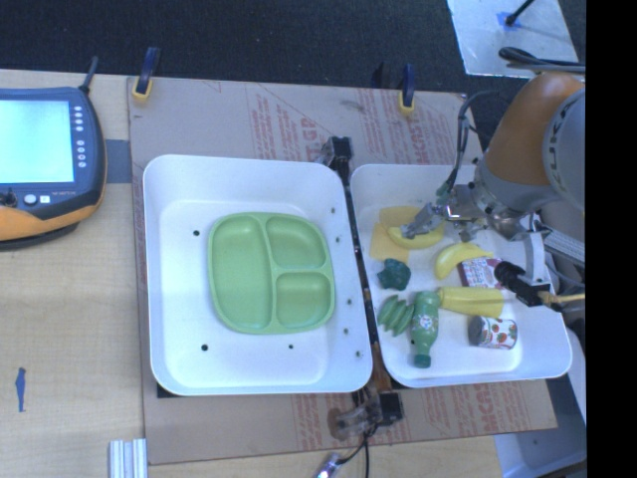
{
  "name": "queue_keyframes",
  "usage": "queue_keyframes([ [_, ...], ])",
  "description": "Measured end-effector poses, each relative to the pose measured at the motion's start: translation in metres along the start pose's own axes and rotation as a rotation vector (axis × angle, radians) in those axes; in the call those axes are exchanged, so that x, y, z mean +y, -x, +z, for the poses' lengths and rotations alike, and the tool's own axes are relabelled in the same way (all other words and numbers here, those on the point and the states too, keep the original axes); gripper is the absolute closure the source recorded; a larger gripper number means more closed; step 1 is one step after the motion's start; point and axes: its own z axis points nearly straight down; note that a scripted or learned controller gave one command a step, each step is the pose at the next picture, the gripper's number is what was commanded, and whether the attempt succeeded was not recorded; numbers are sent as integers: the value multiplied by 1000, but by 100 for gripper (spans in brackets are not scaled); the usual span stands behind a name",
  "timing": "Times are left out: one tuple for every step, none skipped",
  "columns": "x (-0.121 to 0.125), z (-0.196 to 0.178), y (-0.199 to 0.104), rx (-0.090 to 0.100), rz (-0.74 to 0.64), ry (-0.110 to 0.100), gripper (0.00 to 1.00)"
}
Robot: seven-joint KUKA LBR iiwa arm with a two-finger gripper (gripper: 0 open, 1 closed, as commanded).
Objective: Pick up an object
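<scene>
The left bin (164, 267) holds a green divided plate (270, 271); the right bin (542, 364) holds bananas (460, 258), a green bottle (424, 328) and the hand (430, 219), grip unclear.

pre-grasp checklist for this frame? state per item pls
1. Gripper over the right bin: ok.
2. Candidate under it: ok, it hangs above the yellow piece at the bin's upper left.
3. Object between fingers: cannot tell, too small to read.
4. Neighbours near the target: not ok, the dark green lump and banana lie close by.
5. Green bottle lying on its side, apart from the gripper: ok.
6. Left bin holds the green divided plate, untouched: ok.
</scene>
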Motion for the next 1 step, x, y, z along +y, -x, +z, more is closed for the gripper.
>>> queue_keyframes([
  [-41, 8, 56, -1, 4, -19, 0],
])
